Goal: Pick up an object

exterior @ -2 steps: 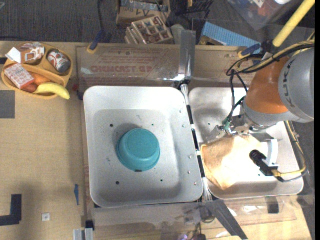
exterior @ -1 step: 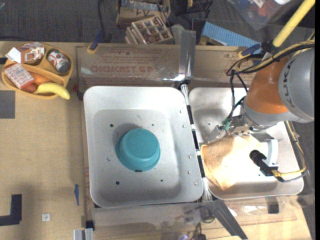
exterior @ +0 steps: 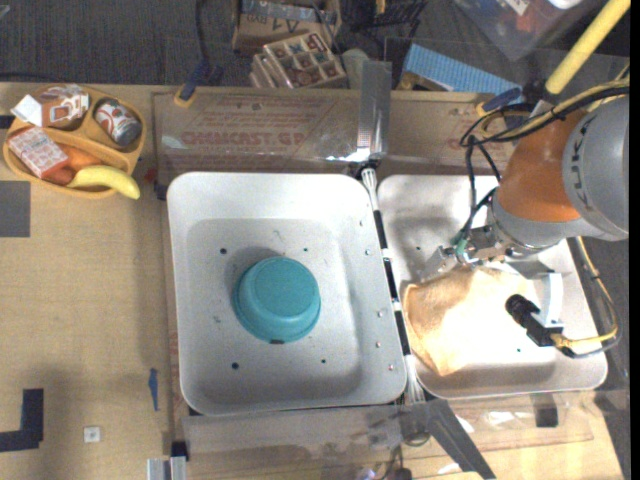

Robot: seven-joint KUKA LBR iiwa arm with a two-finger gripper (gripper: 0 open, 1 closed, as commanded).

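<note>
Overhead, the arm (exterior: 560,183) bends over the right bin (exterior: 590,368); gripper (exterior: 470,253) state: cannot tell.

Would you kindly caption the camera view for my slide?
KUKA arm reaching into the right bin above a tan cloth; teal bowl in the left bin.

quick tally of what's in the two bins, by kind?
Bowl, teal, upside down in the left bin: 1
Cloth, tan, in the right bin: 1
Total: 2
</note>
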